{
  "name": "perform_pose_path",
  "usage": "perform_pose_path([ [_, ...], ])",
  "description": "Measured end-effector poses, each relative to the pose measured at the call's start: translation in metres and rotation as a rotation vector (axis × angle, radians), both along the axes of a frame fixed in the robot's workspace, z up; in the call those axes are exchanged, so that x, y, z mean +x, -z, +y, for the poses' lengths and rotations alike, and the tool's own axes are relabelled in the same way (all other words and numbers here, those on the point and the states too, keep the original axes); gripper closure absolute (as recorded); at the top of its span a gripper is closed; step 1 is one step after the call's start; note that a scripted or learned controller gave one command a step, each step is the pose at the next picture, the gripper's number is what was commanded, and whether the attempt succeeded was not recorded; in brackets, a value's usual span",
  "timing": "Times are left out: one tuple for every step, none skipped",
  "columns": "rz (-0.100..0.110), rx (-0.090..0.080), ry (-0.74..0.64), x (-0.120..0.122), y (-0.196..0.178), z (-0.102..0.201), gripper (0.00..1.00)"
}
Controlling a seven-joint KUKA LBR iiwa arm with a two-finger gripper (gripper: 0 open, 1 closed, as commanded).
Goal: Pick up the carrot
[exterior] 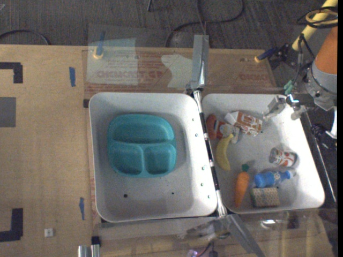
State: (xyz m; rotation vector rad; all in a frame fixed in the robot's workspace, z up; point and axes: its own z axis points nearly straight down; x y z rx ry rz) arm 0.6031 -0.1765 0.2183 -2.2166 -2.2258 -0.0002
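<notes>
since the whole thing comes down to where the carrot sits relative to the arm, let me start big: the left bin (102,197) holds a teal divided plate (142,144), and none of that matters for this job. the right bin (311,194) is where all the clutter is, and the arm (327,71) pokes in over its far right corner. its gripper (284,107) hangs above that corner with both fingers spread apart and nothing between them, so it's open and empty. working down in size, there's a small carton (245,122) and a banana (224,152) in the middle of the bin, a tipped-over can (282,157), a blue bottle (270,178), a brownish sponge (265,197), and then the carrot (241,188) down in the near half, left of centre. so from the gripper, the carrot lies toward the near edge and off to the view's left, pretty much diagonally across the bin. it lies with its long axis running roughly near-to-far, green top at the far end, tip pointing at the near wall. my guess is the fingers need to close across its short width, and the blue bottle and sponge just beside it on the right look like the tight spot.
</notes>
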Motion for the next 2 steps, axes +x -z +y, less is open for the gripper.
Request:
perform_pose_path([
  [0.0,0.001,-0.214,-0.041,0.058,-0.008,0.0],
  [-0.017,-0.004,-0.567,-0.083,0.112,0.041,0.0],
])
